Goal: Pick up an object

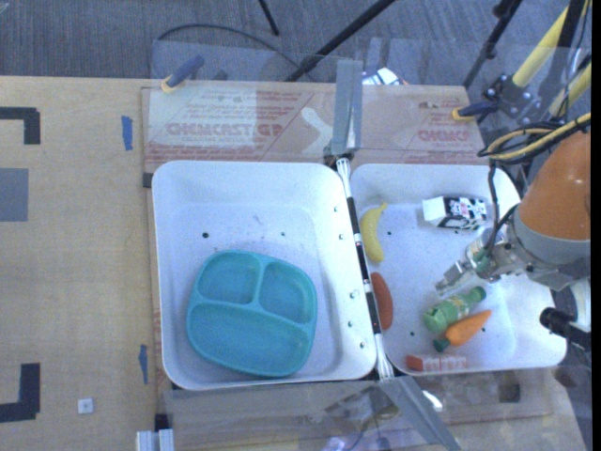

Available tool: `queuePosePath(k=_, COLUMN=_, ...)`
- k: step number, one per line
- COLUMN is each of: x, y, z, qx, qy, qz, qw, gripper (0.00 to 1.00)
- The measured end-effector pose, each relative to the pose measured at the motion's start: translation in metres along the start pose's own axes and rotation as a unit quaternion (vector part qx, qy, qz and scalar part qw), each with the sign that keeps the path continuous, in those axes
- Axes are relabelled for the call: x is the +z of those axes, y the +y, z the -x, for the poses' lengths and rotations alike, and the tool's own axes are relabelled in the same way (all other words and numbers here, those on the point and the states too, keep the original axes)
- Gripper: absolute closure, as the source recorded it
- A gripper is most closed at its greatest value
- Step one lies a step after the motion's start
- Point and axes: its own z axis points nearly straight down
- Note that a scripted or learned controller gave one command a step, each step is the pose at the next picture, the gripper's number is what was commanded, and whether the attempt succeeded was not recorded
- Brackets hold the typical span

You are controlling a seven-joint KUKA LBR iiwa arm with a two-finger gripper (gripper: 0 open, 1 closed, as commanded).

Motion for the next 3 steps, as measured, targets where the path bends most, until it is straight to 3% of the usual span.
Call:
queuePosePath(k=1, x=0.007, y=-0.038, z=-0.026, qx=-0.07, qy=-0.001, qz=0.001, qw=0.9976, gripper=0.0)
queuePosePath(k=2, x=0.008, y=-0.026, z=-0.009, qx=0.016, qy=0.001, qz=-0.001, qw=0.9999, gripper=0.0)
queuePosePath(k=3, x=0.008, y=-0.033, z=-0.046, qx=0.045, qy=-0.001, qz=0.0, qw=0.999, gripper=0.0)
